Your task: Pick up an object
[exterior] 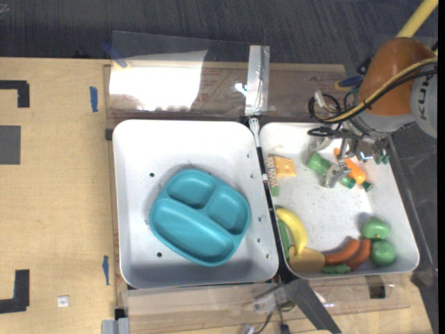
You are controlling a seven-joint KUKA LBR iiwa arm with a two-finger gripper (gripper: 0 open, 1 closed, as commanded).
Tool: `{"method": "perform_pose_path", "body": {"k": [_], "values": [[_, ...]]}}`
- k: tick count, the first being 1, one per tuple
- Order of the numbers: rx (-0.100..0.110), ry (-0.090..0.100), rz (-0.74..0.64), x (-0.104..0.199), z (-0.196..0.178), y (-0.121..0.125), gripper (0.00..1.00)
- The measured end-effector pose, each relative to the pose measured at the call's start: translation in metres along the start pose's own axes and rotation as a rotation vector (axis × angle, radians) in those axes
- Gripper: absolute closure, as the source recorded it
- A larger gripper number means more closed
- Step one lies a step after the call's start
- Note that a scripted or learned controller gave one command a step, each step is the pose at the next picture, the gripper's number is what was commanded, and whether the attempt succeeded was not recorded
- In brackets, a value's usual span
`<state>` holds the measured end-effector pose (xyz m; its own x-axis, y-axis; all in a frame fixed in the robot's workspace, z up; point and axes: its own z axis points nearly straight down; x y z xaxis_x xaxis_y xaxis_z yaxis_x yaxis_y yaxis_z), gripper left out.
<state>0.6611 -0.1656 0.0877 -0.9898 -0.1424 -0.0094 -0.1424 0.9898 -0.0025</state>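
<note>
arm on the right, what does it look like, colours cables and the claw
The arm is grey with a rounded orange band above the wrist. Black and yellow cables loop along it towards the claw, which is a small metallic piece with thin silvery fingers.

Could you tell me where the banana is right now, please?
The banana lies in the right bin, against its left wall near the front, beside the tan piece.

Divided tray (200,216) in left bin (132,145); banana (293,229) in right bin (400,207)
</note>
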Motion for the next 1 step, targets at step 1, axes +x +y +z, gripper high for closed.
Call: {"method": "perform_pose_path", "body": {"k": [1], "values": [[0.0, 0.001, -0.211, 0.0461, -0.0012, -0.0151, 0.0]]}}
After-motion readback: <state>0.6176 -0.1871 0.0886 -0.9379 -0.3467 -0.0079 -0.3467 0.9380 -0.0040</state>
